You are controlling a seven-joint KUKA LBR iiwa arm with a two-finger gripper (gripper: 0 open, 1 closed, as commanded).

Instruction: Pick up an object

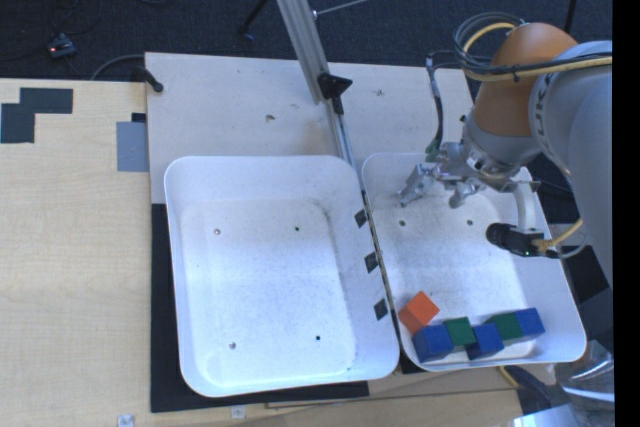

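Right bin (470, 255): blocks (470, 333) crowd near edge, tool (438, 187) well apart.

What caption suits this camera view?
Gripper open over the right bin; orange block and blue and green blocks at its near edge.

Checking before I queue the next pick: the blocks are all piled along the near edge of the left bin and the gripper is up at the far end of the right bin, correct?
Not quite: the blocks lie along the near edge of the right bin, not the left bin. The camera view shows this. The gripper is up at the far end of the right bin.
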